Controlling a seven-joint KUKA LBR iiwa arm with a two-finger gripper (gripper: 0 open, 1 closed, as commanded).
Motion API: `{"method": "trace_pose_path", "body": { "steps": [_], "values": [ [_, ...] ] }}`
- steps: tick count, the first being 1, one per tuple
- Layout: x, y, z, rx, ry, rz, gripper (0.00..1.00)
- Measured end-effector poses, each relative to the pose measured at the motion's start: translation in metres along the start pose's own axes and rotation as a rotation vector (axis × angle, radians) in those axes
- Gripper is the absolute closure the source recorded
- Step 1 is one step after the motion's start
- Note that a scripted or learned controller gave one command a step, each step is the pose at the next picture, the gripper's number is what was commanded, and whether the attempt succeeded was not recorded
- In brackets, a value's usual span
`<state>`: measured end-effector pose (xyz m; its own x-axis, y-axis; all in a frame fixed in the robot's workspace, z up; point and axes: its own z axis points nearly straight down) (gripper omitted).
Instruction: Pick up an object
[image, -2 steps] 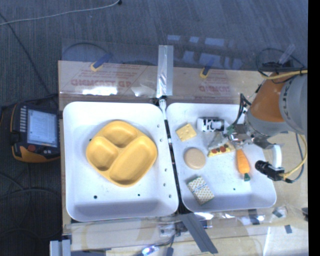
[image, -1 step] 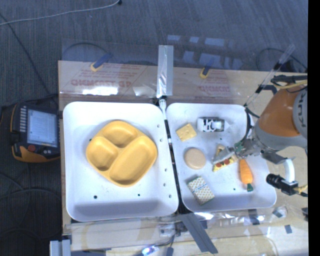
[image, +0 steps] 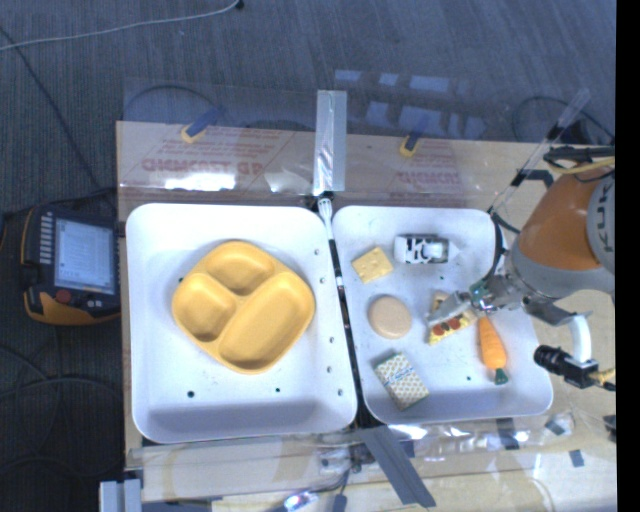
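Carrot is my likeliest pick: it lies in the right bin, near that bin's right side, just below and a little right of my gripper. Its long axis runs almost straight up and down the view, orange body toward me and green tip pointing at the bin's near wall. So, as I judge it, my next move is a short shift toward the near wall, with my jaws set across that axis rather than along it.

Whether my jaws stand released or clenched I cannot tell; the tip is small and cluttered from this height. Nothing shows clearly between them.

A pizza slice lies just left of the carrot, close under my tip, and may get nudged if I come down off line. Farther left in the same bin sit a cookie, a cheese cracker, a checked packet and a small can. The left bin holds 1 yellow divided plate, well apart from my reach now.
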<state>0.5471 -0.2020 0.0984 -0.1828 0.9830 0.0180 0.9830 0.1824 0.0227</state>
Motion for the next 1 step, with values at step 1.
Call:
{"method": "trace_pose_path", "body": {
  "steps": [1],
  "values": [
    [0.0478,0.0744,-0.0878,0.026,-0.016,-0.086,1.00]
  ]
}}
